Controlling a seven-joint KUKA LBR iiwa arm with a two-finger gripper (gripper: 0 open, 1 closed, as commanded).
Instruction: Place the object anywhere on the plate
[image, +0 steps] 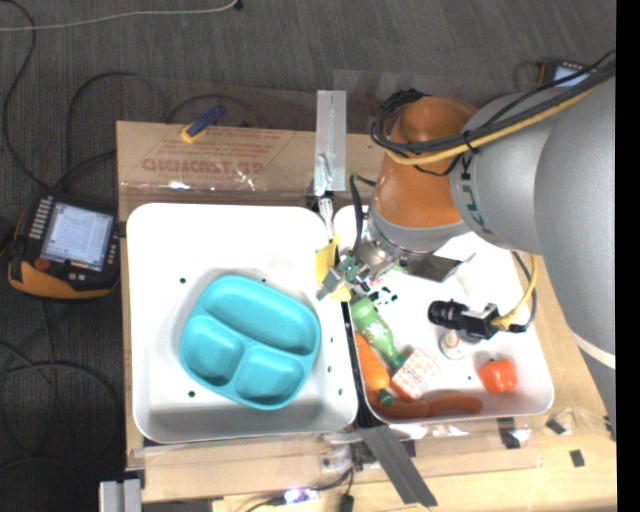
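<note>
Gripper (345, 270) seen at bin divider above bottle (376, 327); jaw state cannot be told, no hold confirmed; plate (250, 340) could be missed if grasp failed.

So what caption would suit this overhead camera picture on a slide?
Grey-and-orange arm reaching over the right bin of toy food, beside the turquoise plate in the left bin.

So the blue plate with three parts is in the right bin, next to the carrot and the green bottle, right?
Not quite. The camera view shows the blue plate with three parts in the left bin, by itself. The carrot and the green bottle lie in the right bin, near the wall between the bins.
</note>
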